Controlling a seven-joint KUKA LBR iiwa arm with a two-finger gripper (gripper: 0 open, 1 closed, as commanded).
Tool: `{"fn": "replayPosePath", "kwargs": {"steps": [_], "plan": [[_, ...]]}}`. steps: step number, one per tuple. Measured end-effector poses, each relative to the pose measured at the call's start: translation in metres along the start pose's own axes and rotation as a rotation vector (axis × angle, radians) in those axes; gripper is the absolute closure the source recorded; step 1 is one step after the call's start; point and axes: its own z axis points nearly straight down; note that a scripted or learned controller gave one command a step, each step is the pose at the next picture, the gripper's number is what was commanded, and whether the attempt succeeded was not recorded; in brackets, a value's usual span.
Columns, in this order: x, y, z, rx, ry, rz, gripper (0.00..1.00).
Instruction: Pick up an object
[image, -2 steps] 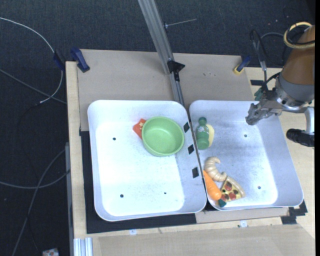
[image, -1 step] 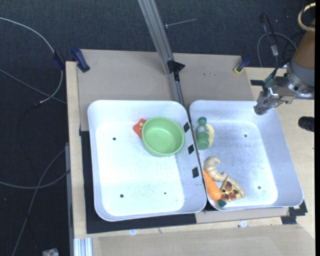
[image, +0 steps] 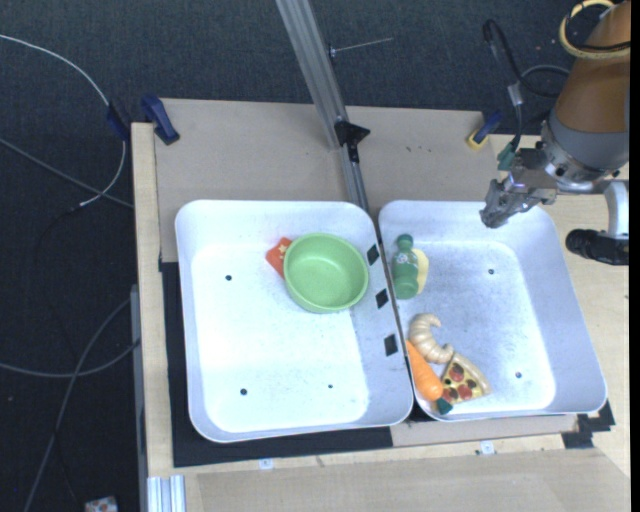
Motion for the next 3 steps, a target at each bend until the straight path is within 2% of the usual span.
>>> {"fn": "replayPosePath", "kwargs": {"steps": [1,2,3], "plan": [[0.049,0.007,-0.01,-0.004,-0.002,0.0,1.0],[0.099,0.013,0.002,0.007,-0.001,0.001,1.0],[0.15,0.028,-0.004,-0.003,-0.001,-0.001,1.0]]}}
